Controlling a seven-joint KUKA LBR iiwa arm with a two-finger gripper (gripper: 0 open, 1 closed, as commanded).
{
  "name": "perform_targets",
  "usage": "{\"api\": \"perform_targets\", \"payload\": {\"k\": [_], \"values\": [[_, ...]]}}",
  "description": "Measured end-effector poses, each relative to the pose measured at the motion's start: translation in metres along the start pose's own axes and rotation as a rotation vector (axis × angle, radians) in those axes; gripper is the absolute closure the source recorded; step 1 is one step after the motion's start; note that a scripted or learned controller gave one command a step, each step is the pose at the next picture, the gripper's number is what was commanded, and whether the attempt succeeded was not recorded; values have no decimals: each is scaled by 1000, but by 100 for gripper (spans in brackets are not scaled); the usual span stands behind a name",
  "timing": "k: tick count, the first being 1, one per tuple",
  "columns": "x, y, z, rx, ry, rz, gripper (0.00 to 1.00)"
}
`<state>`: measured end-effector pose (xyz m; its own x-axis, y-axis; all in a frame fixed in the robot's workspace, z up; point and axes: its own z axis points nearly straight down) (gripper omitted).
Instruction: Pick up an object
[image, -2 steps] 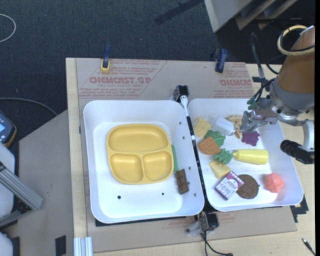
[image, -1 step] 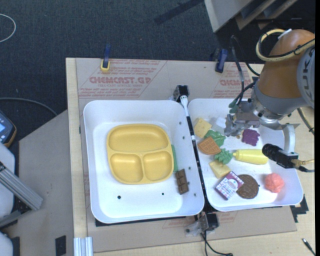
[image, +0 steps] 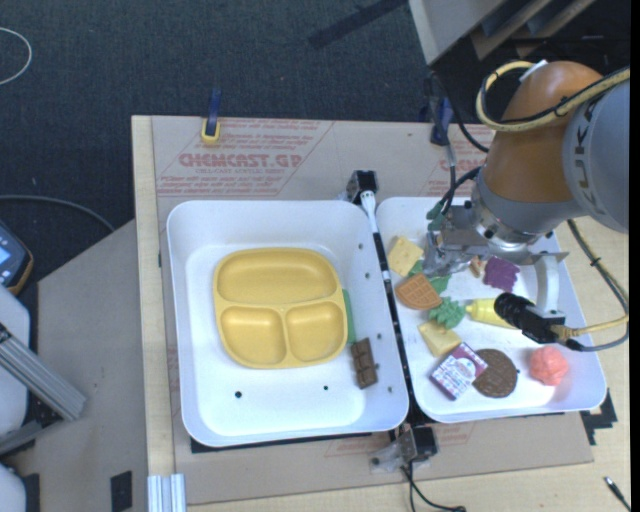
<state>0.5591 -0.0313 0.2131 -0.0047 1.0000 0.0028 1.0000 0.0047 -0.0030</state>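
Down low in right bin (image: 590, 395) — claw (image: 444, 252) over toy foods, just above waffle piece (image: 418, 293); open or closed, cannot tell.

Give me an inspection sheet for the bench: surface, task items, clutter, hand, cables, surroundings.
Surface: left bin and right bin side by side on a cardboard sheet.
Task items: right bin holds mixed toy food, including a waffle piece, brown cookie, pink lump, purple carton.
Clutter: left bin holds a yellow divided tray and a chocolate bar piece.
Hand: the hand is low over the right bin's far end; finger state hidden.
Cables: yellow cable crosses the right bin's edge.
Surroundings: dark carpet.
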Motion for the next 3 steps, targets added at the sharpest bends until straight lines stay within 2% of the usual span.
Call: {"api": "perform_targets", "payload": {"k": [1, 2, 3], "values": [[58, 0, -14, -6, -1, -2, 100], [101, -13, -1, 1, -2, 1, 100], [95, -7, -22, -6, -3, 3, 100]]}}
